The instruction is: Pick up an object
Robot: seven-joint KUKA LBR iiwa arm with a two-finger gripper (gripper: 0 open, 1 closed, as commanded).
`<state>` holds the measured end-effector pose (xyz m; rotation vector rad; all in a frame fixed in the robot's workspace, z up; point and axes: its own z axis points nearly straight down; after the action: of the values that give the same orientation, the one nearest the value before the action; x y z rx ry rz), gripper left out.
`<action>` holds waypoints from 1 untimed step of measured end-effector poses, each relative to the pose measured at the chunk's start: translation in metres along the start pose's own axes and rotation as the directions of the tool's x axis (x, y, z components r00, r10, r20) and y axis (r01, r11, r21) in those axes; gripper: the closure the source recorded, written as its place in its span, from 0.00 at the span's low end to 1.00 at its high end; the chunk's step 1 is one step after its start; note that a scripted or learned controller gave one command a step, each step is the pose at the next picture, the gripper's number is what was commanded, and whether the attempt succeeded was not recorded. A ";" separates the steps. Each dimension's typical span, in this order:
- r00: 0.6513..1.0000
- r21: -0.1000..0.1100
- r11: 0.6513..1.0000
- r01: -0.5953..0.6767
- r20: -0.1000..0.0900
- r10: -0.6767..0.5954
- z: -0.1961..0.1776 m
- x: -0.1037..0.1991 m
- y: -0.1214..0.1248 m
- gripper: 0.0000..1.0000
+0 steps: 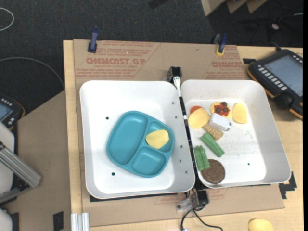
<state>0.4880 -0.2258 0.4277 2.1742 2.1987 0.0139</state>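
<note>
The left bin (96, 109) holds a teal divided plate (132, 146) with a pale yellow piece (157, 138) in its right compartment. In the right bin (260, 124) lie several toy foods: a yellow piece over a red one (198, 118), a yellow slice (239, 113), a red-and-dark berry tart (221, 108), a white block (219, 122), a tan cracker (212, 131), two green pieces (211, 144) (200, 158) and a brown round cookie (213, 171).
A black teach pendant (281, 78) lies on the bench to the right of the bins. Blue clamps (93, 40) (221, 43) hold the brown board at its back edge. A yellow object (260, 224) sits at the bottom right, off the board.
</note>
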 end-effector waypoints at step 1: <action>1.000 -0.005 1.000 0.001 0.003 -0.001 -0.011 -0.001 0.001 1.00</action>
<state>0.4888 -0.2260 0.4386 2.1695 2.1958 0.0158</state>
